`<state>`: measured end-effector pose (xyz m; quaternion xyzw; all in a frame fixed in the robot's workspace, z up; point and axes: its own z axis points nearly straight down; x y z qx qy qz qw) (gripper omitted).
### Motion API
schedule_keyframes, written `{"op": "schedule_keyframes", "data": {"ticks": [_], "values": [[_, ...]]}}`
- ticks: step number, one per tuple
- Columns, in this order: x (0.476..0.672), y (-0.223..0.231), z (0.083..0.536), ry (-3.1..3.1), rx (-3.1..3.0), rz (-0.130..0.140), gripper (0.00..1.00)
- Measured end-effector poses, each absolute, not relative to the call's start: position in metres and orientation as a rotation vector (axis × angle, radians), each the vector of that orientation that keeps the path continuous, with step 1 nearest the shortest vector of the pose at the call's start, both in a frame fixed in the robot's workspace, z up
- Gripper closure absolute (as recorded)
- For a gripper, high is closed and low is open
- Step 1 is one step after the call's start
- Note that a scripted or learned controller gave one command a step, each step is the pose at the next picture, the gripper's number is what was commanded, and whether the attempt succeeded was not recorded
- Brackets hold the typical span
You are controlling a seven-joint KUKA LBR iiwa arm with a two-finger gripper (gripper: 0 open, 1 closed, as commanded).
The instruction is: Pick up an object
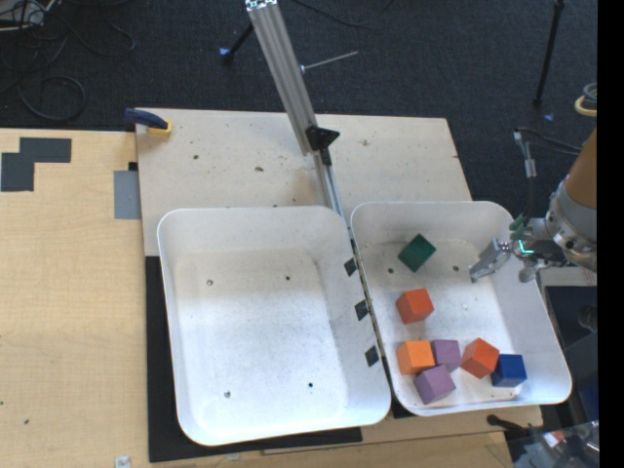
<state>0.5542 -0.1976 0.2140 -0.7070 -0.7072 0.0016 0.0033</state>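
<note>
Green cube sits corner-up, no long axis; pincer state unclear.

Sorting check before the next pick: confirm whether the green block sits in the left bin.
No, the green block lies in the right bin, near its far side.

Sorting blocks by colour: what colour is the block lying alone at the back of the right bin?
Dark green, in the camera view.

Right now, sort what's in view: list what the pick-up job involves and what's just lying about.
Job: claw; green cube; orange cubes; purple cubes; blue cube; right bin.

Lying about: left bin; blue clamp; slanted aluminium bar.
</note>
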Motion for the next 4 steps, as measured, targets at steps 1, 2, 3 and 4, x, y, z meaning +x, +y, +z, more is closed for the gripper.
{"op": "schedule_keyframes", "data": {"ticks": [1, 2, 3, 4], "values": [[0.555, -0.198, 0.216, -2.219, -2.220, 0.002, 0.00], [0.559, -0.195, 0.153, -2.216, -2.215, 0.007, 0.00], [0.564, -0.198, 0.092, -2.217, -2.221, 0.003, 0.00], [0.564, -0.198, 0.092, -2.215, -2.224, 0.001, 0.00]]}}
